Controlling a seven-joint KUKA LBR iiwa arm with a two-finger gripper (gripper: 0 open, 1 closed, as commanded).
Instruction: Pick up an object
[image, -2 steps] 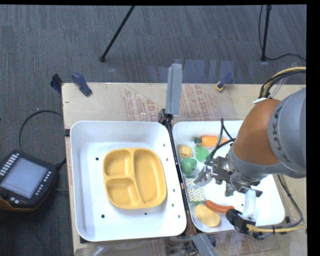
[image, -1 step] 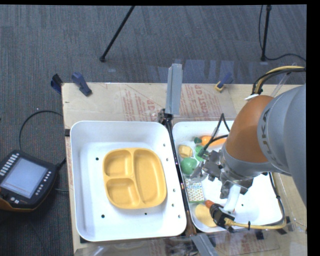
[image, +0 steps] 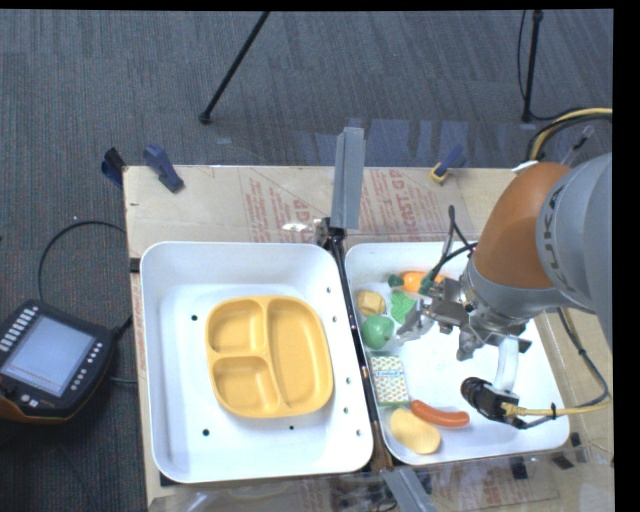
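Several small toy foods lie in the right bin: a green ball and a pale yellow piece by its left wall, an orange piece toward the far edge, a patterned packet, a red sausage and a yellow lemon-like piece near the front edge. The left bin carries a yellow divided plate. The gripper hangs over the right bin's left half, nothing visibly held. A clean descent on one well-separated item, such as the sausage, looks wisest.

You can't tell the gripper's finger state; the arm covers part of the right bin.
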